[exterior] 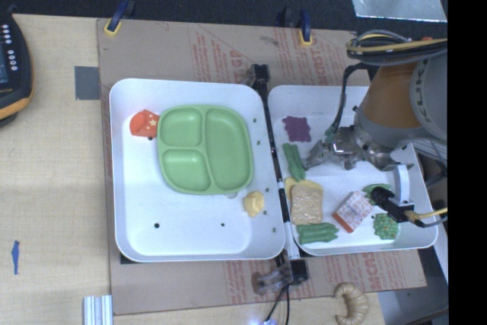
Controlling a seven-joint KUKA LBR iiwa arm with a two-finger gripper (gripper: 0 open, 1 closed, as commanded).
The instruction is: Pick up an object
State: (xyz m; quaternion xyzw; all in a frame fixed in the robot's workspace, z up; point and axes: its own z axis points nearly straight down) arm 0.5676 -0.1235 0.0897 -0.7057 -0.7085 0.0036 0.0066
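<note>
The gripper (329, 151) hung low over the right bin (426, 243), fingers spread, pinching nothing. Close around it lay a purple piece (297, 128), a green pod (294, 161), a tan cracker (307, 203), a green bean piece (317, 233), a red-and-white packet (354, 211) and a broccoli floret (385, 227). In the left bin (129, 240) sat a green divided plate (205, 148), a red object (144, 123) and a yellow lump (253, 202).

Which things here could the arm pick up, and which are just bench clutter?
Job: gripper; purple piece; green stick; cracker; broccoli; yellow lump.
Lying about: blue clamp; grey tape; handheld controller.
</note>
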